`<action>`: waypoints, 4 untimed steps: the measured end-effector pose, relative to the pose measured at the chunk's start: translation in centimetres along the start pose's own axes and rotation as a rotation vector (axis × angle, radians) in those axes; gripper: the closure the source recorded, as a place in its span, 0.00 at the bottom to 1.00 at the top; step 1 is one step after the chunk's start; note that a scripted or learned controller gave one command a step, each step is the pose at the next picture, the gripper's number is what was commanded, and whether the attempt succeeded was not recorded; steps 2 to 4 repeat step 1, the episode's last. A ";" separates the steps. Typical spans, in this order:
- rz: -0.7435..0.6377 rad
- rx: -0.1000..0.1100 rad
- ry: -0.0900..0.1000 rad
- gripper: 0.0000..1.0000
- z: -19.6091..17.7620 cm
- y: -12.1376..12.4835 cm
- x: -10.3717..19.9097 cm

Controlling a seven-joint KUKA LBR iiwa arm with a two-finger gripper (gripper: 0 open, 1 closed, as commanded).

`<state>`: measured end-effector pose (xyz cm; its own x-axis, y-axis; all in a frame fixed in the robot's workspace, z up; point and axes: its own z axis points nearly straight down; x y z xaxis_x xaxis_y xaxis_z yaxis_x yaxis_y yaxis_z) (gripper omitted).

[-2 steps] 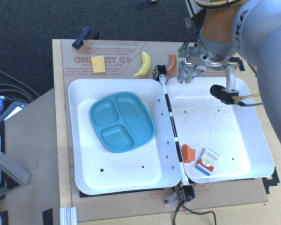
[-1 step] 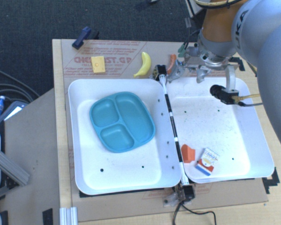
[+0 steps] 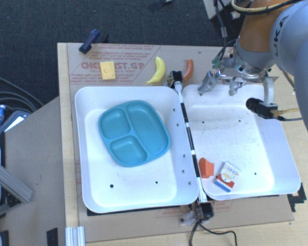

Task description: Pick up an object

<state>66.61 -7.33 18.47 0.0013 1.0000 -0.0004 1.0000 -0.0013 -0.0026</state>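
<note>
The camera view shows you the gripper [image 3: 219, 85] up at the far edge of the right bin [image 3: 277, 152], its two fingers spread wide with nothing between them. It hangs high because nothing is picked yet. The things to grab lie well apart from it, at the near edge: a small orange block [image 3: 206, 167] and a flat little box [image 3: 227, 176]. The left bin [image 3: 92, 188] holds a smooth blue tray [image 3: 134, 132] with three dips.

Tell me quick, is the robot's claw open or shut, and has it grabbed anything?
Gripper: open, holding nothing, hanging over the far edge of the right bin.
</note>
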 end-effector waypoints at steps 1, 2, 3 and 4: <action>0.000 0.001 0.001 0.00 10.1 0.0 -4.1; 0.000 0.001 0.001 0.00 10.1 0.0 -4.1; 0.000 0.001 0.001 0.00 10.1 0.0 -4.1; 0.000 0.001 0.001 0.00 10.1 0.0 -4.1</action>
